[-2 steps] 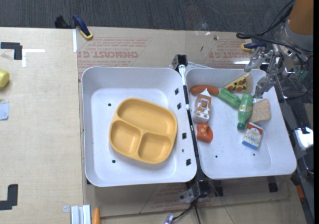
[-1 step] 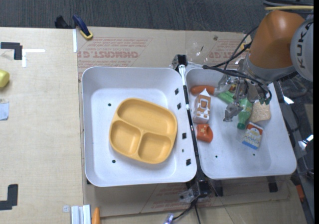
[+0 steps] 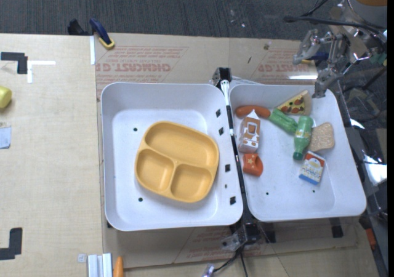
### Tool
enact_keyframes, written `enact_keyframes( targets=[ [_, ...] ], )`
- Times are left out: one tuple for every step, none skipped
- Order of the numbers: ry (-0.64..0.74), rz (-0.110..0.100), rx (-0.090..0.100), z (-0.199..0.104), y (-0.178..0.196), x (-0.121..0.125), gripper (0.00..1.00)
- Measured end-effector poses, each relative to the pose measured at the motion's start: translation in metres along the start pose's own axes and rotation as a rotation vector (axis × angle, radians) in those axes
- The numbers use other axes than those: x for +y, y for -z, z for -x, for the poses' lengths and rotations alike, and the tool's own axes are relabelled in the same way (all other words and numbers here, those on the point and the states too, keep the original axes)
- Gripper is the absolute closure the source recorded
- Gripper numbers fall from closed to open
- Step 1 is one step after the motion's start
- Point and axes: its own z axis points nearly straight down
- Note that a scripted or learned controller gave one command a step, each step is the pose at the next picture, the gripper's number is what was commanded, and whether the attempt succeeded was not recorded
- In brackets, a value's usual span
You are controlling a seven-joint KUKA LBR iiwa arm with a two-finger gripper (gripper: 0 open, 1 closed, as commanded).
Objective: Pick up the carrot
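Currently end effector [image 3: 320, 88], finger state unreadable, hangs at frame upper right over the right bin's [image 3: 345, 202] far rim; carrot [image 3: 253, 111] lies down-left of it by the divider, long axis roughly left-right.

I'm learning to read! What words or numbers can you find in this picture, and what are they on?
Cardboard sheet under the bins: big red printed letters, seen upside down and mirrored, too unclear to spell out.
Small carton in the right bin: printing too small to read.
Blue and white box: printing too small and blurry to read.
Nothing else here shows readable words or numbers.
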Motion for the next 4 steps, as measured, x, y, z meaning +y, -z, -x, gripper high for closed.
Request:
enact_keyframes(
  targets=[
    [-0.127, 0.002, 0.004, -0.022, -0.106, 0.063, 0.00],
    [-0.343, 0.001, 0.001, 0.026, -0.017, 0.109, 0.00],
    [-0.405, 0.001, 0.006, -0.011, -0.121, 0.191, 0.00],
    [-0.099, 0.003, 0.005, -0.040, -0.175, 0.258, 0.00]
  ],
)
